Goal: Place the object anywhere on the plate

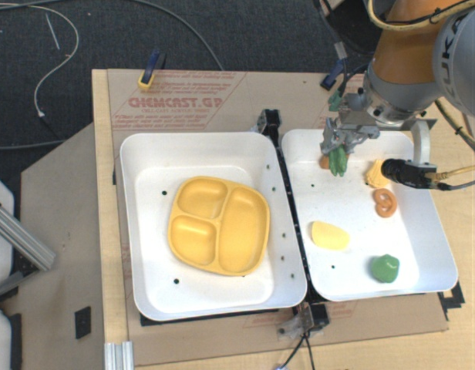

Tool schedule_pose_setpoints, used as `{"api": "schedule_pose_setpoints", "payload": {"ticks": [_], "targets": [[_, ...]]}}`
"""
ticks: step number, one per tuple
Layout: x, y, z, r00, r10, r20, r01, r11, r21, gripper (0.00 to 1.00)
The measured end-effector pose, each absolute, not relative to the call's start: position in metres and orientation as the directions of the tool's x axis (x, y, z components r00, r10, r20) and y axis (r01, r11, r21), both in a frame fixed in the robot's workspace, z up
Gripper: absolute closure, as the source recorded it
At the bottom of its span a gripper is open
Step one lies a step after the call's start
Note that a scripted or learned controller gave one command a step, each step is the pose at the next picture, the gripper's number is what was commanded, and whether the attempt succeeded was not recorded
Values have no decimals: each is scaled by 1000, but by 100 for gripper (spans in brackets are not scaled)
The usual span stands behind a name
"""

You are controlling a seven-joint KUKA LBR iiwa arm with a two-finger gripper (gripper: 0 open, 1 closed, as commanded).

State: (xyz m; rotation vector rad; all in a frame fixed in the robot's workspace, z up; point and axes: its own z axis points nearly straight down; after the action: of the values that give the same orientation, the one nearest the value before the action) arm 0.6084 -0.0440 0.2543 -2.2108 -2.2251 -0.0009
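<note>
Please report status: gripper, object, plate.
Gripper over right bin, shut on green object. Yellow plate in left bin, nothing on it. Path clear.

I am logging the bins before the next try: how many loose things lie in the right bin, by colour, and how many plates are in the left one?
Green: 2, one near the front, one at the gripper
Pale yellow: 1
Yellow-orange: 1
Orange ring: 1
Orange bit beside the gripper: 1
Yellow plate: 1
Total: 7
</note>
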Motion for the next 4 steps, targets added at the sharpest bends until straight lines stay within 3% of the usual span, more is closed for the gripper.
{"api": "schedule_pose_setpoints", "payload": {"ticks": [1,3,4], "targets": [[606,3,245,-6,1000,3,1000,6,-3,100],[571,98,232,-6,1000,3,1000,6,-4,100],[564,149,216,-5,1000,2,1000,5,-6,100]]}}
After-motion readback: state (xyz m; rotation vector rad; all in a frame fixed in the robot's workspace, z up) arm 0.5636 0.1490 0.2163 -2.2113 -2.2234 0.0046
